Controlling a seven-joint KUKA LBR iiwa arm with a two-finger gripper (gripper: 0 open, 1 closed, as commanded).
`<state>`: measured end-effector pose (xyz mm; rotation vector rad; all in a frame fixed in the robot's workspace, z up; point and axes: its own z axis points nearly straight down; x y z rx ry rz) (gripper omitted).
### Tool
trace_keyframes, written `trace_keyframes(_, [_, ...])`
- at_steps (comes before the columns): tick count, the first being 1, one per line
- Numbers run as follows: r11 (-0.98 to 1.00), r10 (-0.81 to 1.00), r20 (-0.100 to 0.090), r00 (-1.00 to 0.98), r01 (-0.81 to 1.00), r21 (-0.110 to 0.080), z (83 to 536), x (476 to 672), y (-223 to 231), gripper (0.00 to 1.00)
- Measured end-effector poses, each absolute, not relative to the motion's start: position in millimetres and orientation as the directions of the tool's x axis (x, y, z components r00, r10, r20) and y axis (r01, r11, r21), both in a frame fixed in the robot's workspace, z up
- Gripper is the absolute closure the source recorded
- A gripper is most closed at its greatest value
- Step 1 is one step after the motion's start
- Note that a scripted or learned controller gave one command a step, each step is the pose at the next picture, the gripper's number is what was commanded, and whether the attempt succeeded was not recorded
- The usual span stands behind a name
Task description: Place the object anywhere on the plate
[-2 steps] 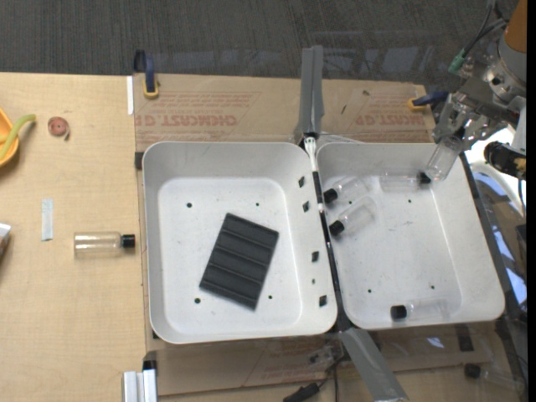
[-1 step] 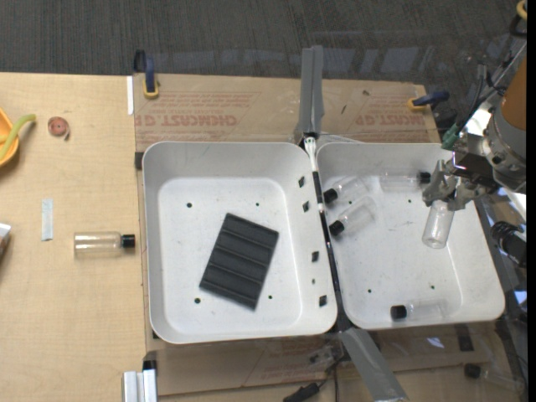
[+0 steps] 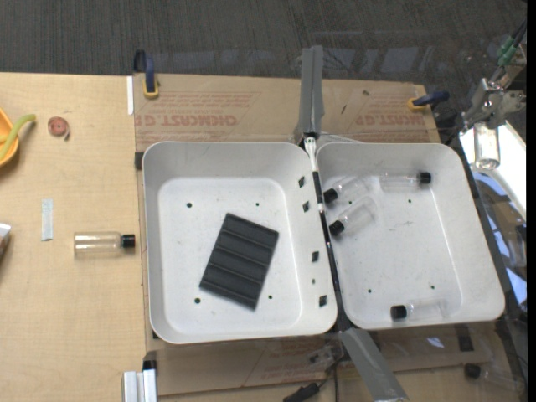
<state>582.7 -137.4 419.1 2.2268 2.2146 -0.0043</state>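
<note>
While lying askew in left bin [image 3: 151,249]: black ribbed plate [image 3: 239,260]. Scattered across right bin [image 3: 452,249]: four clear black-capped vials [image 3: 347,219]. Out on surface [image 3: 75,308], left of both bins: fifth vial [image 3: 102,242], sideways.

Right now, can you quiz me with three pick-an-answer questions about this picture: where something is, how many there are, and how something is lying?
1. Where is the dark ridged plate?
A. in the left bin
B. in the right bin
C. on the carpet

2. How many clear bottles are in the right bin?
A. one
B. four
C. seven

3. How is the lone bottle on the wooden bench placed?
A. standing upright
B. lying on its side
C. stacked on the plate

Answers:
1 A, it lies flat on the left bin's floor.
2 B, four black caps show there.
3 B, its black cap points sideways.
</note>
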Motion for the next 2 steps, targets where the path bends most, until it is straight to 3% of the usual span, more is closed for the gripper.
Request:
trace_keyframes(1, [0.158,0.987,0.000,-0.158,0.987,-0.004,350.8,510.8,-100.0,1.00])
trace_keyframes(2, [0.416,0.909,-0.001,-0.416,0.909,-0.001,297.2,659.2,-61.7,1.00])
